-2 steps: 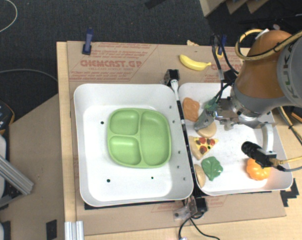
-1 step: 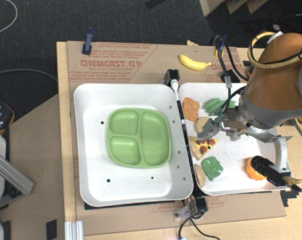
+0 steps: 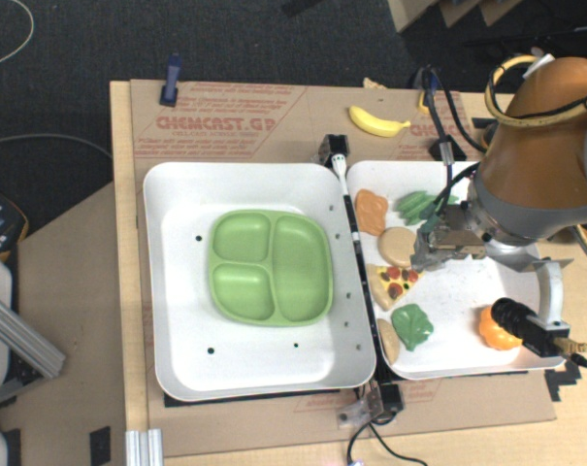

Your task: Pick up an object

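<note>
The gripper [image 3: 437,250] sat low inside the right bin [image 3: 468,357], toward its left half, just beside the tan round piece [image 3: 398,246] and above the small pizza slice [image 3: 400,278]. Its fingers were hidden under the wrist housing, so I could not tell how wide they stood or whether anything lay between them.

No one object was named, so any piece in that bin would have served. The tan round piece lay near the bin's left wall, with the orange-pink piece [image 3: 371,210] just beyond it toward the far-left corner and the green leafy piece [image 3: 416,204] along the far edge. A second green piece [image 3: 411,325] lay near the front-left corner, and an orange fruit [image 3: 499,326] sat toward the front-right corner, partly behind a black fitting.

To do the step well, I judged that the gripper should centre over a single piece before closing. The tan piece and the pizza slice lay close together, so a pinch could easily have caught an edge of both or slid off the flat round. A straight, slow lift would have shown whether the hold was real.

The arm [image 3: 540,153] reached in from the right edge, its orange band bulking over the bin's far-right corner and the wrist bent steeply down. The left bin [image 3: 177,338] carried a green divided plate [image 3: 271,267] at its centre, well apart from the gripper. A banana [image 3: 377,121] lay outside on the board beyond the bins' far edge.
</note>
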Available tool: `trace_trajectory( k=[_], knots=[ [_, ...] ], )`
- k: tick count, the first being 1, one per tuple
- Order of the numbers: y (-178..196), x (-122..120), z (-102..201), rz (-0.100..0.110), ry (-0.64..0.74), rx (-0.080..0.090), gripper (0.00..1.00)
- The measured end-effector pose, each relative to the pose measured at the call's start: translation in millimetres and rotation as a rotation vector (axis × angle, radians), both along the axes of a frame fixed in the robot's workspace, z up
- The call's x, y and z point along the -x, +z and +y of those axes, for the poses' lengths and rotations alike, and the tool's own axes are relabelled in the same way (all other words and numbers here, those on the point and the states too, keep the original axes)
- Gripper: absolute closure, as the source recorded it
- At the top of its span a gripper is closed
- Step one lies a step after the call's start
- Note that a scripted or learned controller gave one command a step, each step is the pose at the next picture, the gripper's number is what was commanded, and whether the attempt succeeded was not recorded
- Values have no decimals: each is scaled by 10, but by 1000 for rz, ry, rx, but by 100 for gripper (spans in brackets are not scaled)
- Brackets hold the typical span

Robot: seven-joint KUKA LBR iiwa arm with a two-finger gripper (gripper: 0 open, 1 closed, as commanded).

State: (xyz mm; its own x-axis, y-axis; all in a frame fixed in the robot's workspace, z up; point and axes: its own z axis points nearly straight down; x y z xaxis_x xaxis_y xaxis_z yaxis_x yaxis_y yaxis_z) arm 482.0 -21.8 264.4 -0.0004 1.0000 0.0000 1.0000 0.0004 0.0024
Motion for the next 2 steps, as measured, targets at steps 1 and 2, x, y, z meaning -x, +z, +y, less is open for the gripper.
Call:
trace_trajectory(
  k=[1,2],
  knots=[
    [240,23,534,-2,6,-2,100],
    [1994,14,565,-20,3,-3,100]
  ],
)
